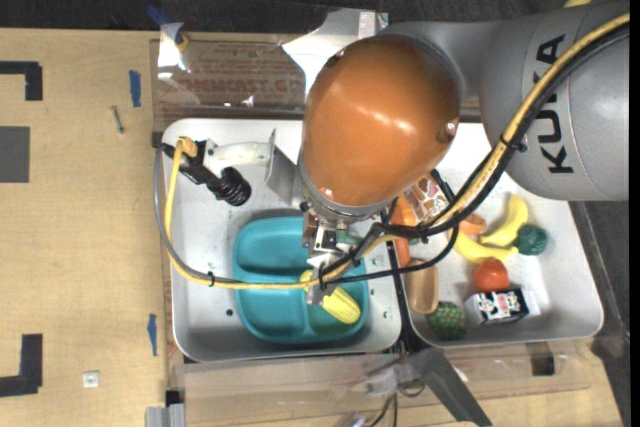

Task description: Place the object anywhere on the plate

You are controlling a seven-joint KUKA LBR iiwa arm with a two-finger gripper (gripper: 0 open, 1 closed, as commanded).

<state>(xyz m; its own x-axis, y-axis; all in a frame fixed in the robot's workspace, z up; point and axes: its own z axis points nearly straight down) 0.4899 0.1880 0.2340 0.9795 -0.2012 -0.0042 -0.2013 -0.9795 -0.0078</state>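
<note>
two shallow white bins sit side by side on the bench, with brown cardboard off to the left. on the teal plate (268,280) in the left bin (192,315) lies a yellow corn cob (341,307), at the plate's right end. the gripper (322,277) hangs right above it, touching or nearly so; i cannot tell how its fingers stand. the right bin (580,300) holds a banana (503,225), a tomato (490,274), a green ball (532,239) and a small dark carton (497,306).
</note>
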